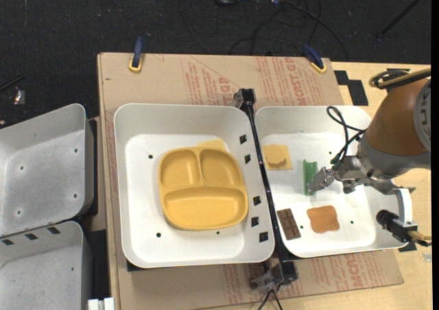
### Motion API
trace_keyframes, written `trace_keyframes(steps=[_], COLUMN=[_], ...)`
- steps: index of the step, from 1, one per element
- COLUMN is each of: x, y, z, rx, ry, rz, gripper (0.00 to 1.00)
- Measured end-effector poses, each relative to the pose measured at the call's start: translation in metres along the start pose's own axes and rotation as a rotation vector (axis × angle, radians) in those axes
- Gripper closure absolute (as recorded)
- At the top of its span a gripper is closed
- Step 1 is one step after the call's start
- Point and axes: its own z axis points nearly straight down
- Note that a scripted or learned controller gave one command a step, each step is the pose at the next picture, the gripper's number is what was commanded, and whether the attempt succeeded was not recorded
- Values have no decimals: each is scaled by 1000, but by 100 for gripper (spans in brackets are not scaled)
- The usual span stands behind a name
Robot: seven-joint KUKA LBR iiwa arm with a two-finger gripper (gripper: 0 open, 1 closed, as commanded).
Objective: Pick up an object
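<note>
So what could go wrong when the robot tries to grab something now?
1. The end effector sits right at the green block, which stands upright on a thin edge, so it might tip over or slide instead of being caught.
2. The orange square and brown bar lie flat in the right bin, so they may be hard to pinch.

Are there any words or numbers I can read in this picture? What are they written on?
Red printed lettering on the brown cardboard sheet under the bins: upside down and too blurred to read.
More red lettering on the same cardboard along the front edge: also too blurred to read.
There are no other words or numbers.
</note>
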Motion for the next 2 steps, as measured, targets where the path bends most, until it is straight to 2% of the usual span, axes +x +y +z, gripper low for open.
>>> trace_keyframes(steps=[1, 2], x=[0, -7], y=[1, 10], z=[-13, -66], rx=[-4, -9], ry=[-1, -3], rz=[1, -3], gripper=[100, 100])
